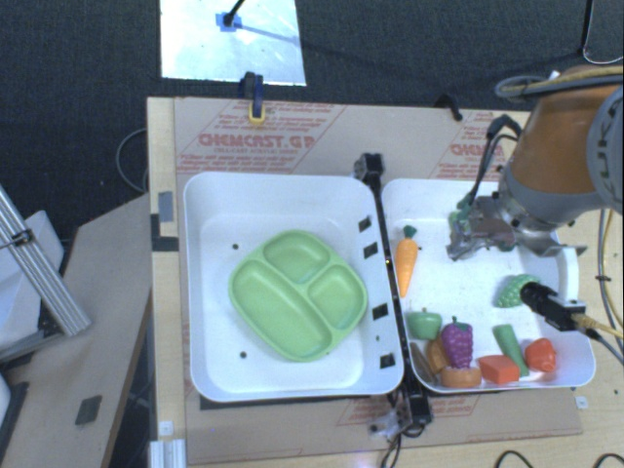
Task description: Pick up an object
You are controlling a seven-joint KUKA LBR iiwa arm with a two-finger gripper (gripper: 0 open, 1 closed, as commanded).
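So, starting at the left: the left bin (210,291), smooth white plastic with rounded corners, holds a pale green divided plate (297,295), matte and softly moulded into three wells. Crossing the black clips on the shared wall, the right bin (429,198) carries my targets. A tapered orange carrot (406,263) lies by that wall. Toward five o'clock of it, a heap crowds the near rim: a green pepper (424,323), knobbly purple grapes (455,341), a red block (498,369), a green pod (509,346) and a glossy tomato (541,355), with bumpy broccoli (515,290) above them. My claw (468,240) hangs at three o'clock of the carrot, apart from it; whether it is spread or closed I cannot tell. Nothing is lifted yet, so I judge the whole pick remains: choose, descend, close, raise.
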